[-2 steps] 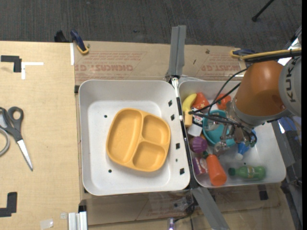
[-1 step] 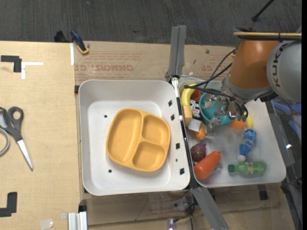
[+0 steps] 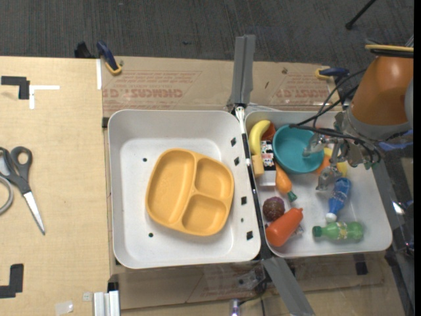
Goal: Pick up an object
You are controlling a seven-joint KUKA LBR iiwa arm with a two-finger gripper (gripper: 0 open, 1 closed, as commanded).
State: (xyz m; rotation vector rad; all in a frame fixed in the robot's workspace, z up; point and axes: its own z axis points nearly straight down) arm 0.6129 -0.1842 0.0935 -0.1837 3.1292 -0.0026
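The right bin (image 3: 375,242) holds several small items: a teal bowl (image 3: 294,151), a banana (image 3: 258,135), an orange carrot (image 3: 283,180), a dark round fruit (image 3: 273,207), a red pepper (image 3: 284,227), a green bottle (image 3: 339,230) and a blue bottle (image 3: 337,197). My gripper (image 3: 327,175) hangs low in this bin, just right of the teal bowl and right above the blue bottle's upper end. The grey wrist with the orange band (image 3: 385,91) comes in from the right. Nothing is seen lifted.
A yellow divided plate (image 3: 189,193) lies in the left bin (image 3: 125,242). A small printed box (image 3: 267,155) stands beside the banana. Scissors (image 3: 23,183) lie on the bench at far left. Cables hang near the wrist.
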